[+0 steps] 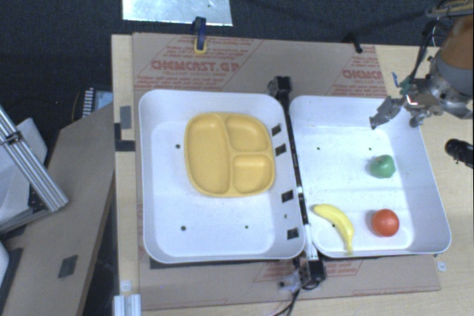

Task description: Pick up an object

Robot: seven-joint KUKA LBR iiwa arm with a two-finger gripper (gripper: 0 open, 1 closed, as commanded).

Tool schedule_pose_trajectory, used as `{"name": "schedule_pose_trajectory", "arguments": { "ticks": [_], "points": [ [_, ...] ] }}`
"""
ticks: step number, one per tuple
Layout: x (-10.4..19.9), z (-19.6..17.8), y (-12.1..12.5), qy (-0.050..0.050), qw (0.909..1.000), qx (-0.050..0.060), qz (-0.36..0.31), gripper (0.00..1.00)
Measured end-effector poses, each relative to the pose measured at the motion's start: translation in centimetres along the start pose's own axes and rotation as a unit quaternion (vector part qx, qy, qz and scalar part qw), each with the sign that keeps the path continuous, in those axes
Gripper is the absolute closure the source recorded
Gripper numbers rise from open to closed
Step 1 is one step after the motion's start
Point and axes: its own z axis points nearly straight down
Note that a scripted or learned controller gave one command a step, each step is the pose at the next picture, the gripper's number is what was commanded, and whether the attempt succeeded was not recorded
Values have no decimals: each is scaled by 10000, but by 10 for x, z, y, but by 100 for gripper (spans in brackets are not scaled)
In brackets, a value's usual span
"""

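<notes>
My candidates all sit in the right bin [422,159]: a green fruit [382,166] near the middle of its right half, a red fruit [384,222] closer to the near wall, and a banana [335,224] lying at a slant by the near left corner, just beside the divider between the bins. The three are apart from one another.

I see the gripper [401,108] over the far right part of that bin, above and beyond the green fruit, touching none of them. From this slanted view I cannot tell whether the jaws are spread or closed, and I see nothing between them.

My worries from here: both round fruits would likely roll if one finger arrives first, so an off-centre descent could nudge them away. The banana lies near the wall and divider, where a finger could catch the rim. The yellow divided plate [229,154] in the left bin [159,181] is well away and poses no hazard. The table [311,59] under both bins looks stable.
</notes>
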Motion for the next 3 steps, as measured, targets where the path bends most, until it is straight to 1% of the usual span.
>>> {"name": "schedule_pose_trajectory", "arguments": {
  "ticks": [1,2,3],
  "points": [
    [8,59,3,2,10000,6,-3,0],
    [6,122,4,0,10000,8,21,0],
    [6,106,6,-13,10000,-36,14,100]
  ]
}}
